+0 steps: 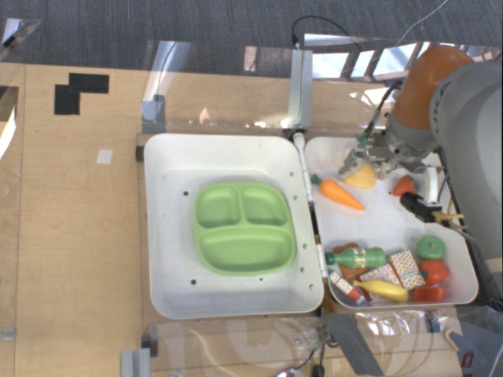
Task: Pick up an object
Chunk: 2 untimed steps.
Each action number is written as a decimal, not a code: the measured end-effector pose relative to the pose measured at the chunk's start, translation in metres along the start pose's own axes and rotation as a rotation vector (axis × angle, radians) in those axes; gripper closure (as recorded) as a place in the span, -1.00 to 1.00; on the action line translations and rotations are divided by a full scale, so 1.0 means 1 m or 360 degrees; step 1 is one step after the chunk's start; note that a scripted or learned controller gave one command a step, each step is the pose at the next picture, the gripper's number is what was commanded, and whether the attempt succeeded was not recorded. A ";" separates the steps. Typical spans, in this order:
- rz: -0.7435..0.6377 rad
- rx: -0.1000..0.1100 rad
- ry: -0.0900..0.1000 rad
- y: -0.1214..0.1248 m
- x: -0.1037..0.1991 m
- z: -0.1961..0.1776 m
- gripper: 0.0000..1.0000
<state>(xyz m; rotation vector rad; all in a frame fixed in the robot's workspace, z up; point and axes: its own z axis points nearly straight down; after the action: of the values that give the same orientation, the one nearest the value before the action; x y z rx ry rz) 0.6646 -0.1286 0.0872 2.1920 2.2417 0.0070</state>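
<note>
The arm [464, 132] comes in from the right edge of the frame, a broad grey body filling the upper right, with its orange band [420, 85] sitting above the wrist. From the band the wrist slants down and to the left (toward the middle right of the frame), ending in the gripper [363, 163]. Its metal jaws point down and leftward, held low; whether they are parted or closed is too small to tell.
</note>
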 end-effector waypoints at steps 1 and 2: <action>0.0392 -0.0003 0.0003 -0.039 0.041 -0.002 -1.00; -0.0016 -0.0013 0.0000 -0.090 0.044 -0.004 -1.00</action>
<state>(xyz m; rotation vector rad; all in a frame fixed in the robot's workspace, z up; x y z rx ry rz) 0.5735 -0.0864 0.0903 2.1769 2.2489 0.0158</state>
